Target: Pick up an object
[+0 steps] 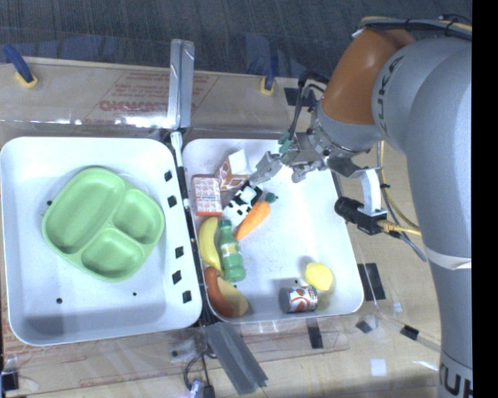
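Faint red print on the clear sheet (141, 94) behind the bins, unreadable, partial "KU" lettering on the arm (455, 381)

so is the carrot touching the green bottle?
Cannot tell. In the camera view the carrot's lower tip meets the green bottle's cap area in outline, but the slanted overhead angle doesn't show real contact or a gap.

Arm (423, 139) cut off at right edge
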### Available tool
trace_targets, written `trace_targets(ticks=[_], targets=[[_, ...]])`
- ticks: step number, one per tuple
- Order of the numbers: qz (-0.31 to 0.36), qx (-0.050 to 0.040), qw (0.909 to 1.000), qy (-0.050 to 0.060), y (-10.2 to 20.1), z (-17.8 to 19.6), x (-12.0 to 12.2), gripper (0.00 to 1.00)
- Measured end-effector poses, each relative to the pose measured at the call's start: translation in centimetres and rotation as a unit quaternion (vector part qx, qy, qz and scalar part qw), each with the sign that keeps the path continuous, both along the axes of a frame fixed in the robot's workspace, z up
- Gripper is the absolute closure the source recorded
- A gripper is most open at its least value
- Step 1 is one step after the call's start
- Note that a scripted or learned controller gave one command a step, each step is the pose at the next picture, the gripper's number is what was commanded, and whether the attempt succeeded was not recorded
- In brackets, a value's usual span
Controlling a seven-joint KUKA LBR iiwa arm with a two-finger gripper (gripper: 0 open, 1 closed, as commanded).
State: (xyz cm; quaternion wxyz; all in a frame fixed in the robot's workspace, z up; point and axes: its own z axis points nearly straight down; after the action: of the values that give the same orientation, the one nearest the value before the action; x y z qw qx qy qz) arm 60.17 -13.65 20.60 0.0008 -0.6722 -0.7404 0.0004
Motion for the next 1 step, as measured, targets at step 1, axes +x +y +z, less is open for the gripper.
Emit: trace_targets(ticks=[1], targets=[[0.072, -0.0018, 0.9974, -0.011, -1.55, -9.19, 2.29, 0.00]])
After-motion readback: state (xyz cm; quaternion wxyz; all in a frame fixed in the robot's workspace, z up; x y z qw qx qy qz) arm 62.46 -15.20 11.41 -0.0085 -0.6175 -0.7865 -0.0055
